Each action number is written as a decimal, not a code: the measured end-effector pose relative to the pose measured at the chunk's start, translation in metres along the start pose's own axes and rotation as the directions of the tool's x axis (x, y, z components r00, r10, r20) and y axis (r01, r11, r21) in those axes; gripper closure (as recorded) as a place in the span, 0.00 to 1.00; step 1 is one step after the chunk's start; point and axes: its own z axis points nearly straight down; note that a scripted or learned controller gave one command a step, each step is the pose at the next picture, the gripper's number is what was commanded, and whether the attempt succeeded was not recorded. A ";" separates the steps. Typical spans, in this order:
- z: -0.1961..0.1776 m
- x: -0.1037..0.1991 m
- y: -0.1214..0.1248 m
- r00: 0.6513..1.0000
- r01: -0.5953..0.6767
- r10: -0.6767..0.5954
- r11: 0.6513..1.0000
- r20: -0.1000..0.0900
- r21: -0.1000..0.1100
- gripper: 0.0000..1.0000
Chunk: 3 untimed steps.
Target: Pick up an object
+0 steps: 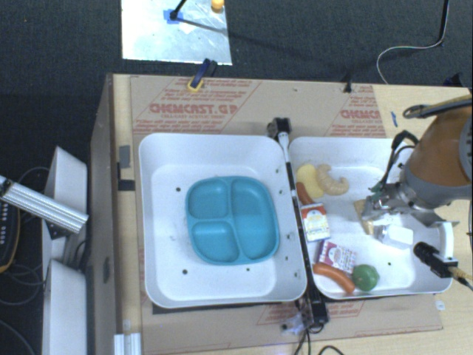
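Apparently the arm is in the reaching step: the gripper [378, 214] hangs low over the right bin [347, 151], and I cannot tell its state or if it has hold of anything. The possible objects lie to its left in that bin: a croissant [334, 181], a small red carton [315, 220], a sausage [332, 276] and a green ball [365, 276]. Next, I think, it must settle on one object and close firmly around it.

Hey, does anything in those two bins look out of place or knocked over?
Nothing spilled. The blue divided plate sits flat in the left bin. In the right bin, two small cartons lie tilted and a sausage rests beside a green ball.
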 end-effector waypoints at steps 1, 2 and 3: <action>0.003 0.001 -0.002 1.000 0.000 0.000 1.000 -0.001 0.006 0.00; 0.021 -0.011 0.057 1.000 0.001 0.000 1.000 -0.001 0.019 0.00; 0.020 -0.005 0.016 1.000 -0.001 0.001 1.000 -0.002 0.020 0.00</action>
